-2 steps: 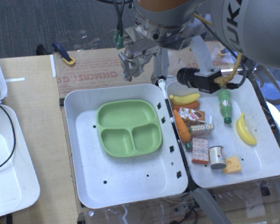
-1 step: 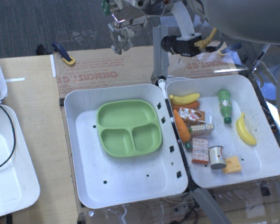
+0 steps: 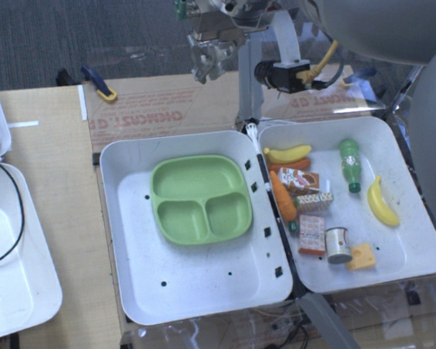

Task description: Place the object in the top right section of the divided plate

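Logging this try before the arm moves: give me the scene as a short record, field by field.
plate: green divided plate in left bin, nothing on it
right bin: two bananas, carrot, green bottle, can, cartons, cheese wedge
gripper: raised behind the bins, holding nothing visible
task: not yet begun

Bright, even light from overhead, with only soft shadows inside the bins (image 3: 124,242). The near arm (image 3: 386,5) is blurred.
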Controlling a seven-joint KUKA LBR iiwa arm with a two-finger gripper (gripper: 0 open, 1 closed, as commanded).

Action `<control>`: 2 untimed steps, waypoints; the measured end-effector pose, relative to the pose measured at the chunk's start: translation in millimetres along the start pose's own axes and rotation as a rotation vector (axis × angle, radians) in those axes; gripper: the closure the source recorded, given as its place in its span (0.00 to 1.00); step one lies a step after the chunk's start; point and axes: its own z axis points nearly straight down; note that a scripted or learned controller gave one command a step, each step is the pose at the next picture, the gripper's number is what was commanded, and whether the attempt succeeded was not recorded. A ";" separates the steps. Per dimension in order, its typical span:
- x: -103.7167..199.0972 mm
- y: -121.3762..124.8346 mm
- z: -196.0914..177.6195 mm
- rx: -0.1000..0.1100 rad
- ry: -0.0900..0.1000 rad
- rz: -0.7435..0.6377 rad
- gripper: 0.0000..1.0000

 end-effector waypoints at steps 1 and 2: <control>-28.4 -33.1 -14.4 -0.002 0.000 0.067 1.00; 7.7 -31.7 -7.8 0.000 0.000 0.045 1.00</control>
